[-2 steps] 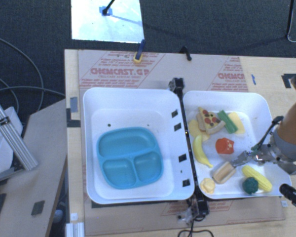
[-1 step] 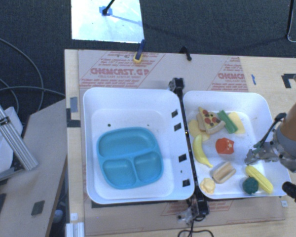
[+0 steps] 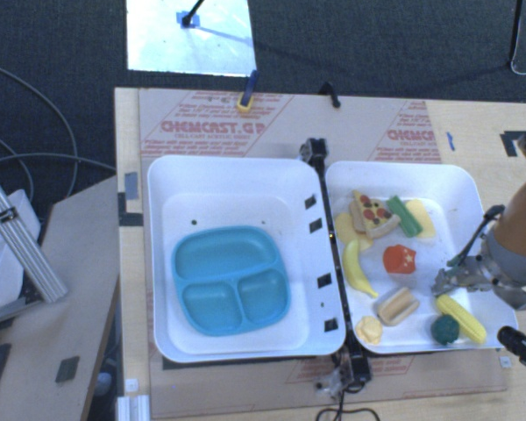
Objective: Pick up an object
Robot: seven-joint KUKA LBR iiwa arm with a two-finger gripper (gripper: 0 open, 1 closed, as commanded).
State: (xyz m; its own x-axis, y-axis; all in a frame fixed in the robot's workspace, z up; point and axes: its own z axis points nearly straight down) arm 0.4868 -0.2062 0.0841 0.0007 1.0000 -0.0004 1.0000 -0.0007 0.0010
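The right bin (image 3: pixel 460 182) holds several toy foods. A pizza slice (image 3: pixel 371 214) and a green piece (image 3: pixel 407 217) lie at the back, with a banana (image 3: pixel 358 268) along the left wall. A red pepper (image 3: pixel 400 259) sits in the middle and a hot dog (image 3: pixel 397 305) in front of it. Near the front lie a small yellow round piece (image 3: pixel 368 328), a corn cob (image 3: pixel 461 317) and a dark green broccoli (image 3: pixel 445 329). My gripper (image 3: pixel 456 281) hangs low over the bin's right side, just above the corn cob and to the right of the red pepper. Nothing shows in its grasp.
The left bin (image 3: pixel 237 178) carries a blue divided plate (image 3: pixel 231 278). A black divider (image 3: pixel 330 253) with clips runs between the bins. Cardboard (image 3: pixel 210 121) lies under the bins, and a metal frame (image 3: pixel 17 244) stands at the far left.
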